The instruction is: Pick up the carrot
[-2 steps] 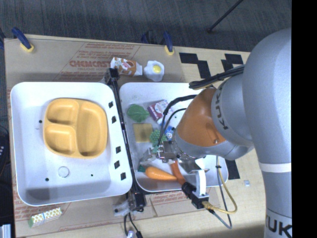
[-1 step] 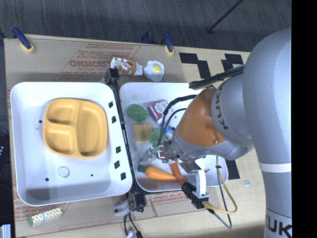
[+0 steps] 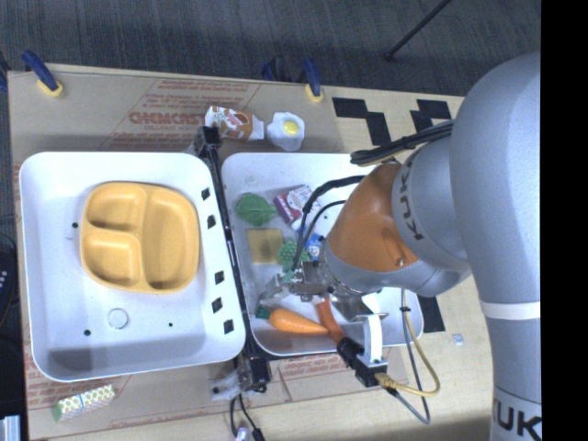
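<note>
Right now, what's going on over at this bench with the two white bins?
A grey KUKA arm with an orange band reaches in from the right, and its gripper is down in the right white bin. An orange carrot lies at that bin's near edge, just below the gripper, with a second orange piece beside it. Nothing shows that the carrot is lifted. A green leafy toy and a yellow block share the bin. The left white bin holds a yellow divided plate.

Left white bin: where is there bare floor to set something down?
In the left white bin, bare floor runs below the yellow divided plastic plate and along its left side. The right white bin is crowded with toy food, including the orange carrot.
</note>
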